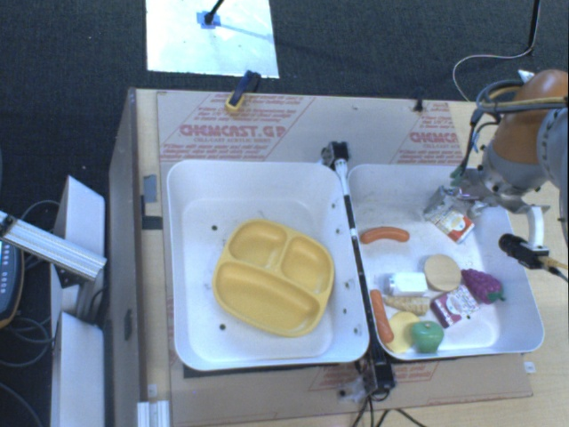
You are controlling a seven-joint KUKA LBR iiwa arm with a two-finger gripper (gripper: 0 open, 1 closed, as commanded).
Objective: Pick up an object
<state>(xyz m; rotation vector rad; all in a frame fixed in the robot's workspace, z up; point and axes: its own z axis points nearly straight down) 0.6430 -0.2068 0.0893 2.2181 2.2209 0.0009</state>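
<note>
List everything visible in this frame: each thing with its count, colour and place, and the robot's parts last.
Bins: 2, white, side by side on the bench.
Divided tray: 1, yellow, in the left bin.
Hot dog sausage: 1, orange-red, right bin, centre left.
Carrot-like stick: 1, orange, right bin, near the divider at the front.
Round cracker: 1, tan, right bin, middle.
Small block: 1, white, left of the cracker.
Grapes: 1 bunch, purple, right bin, right side.
Apple: 1, green, right bin, front.
Packet: 1, dark red and white, beside the grapes.
Crumpled packet: 1, silvery with red, right bin, back, under the tool.
Arm: 1, grey and orange, from the right.
Tool: 1, over the crumpled packet.
</note>
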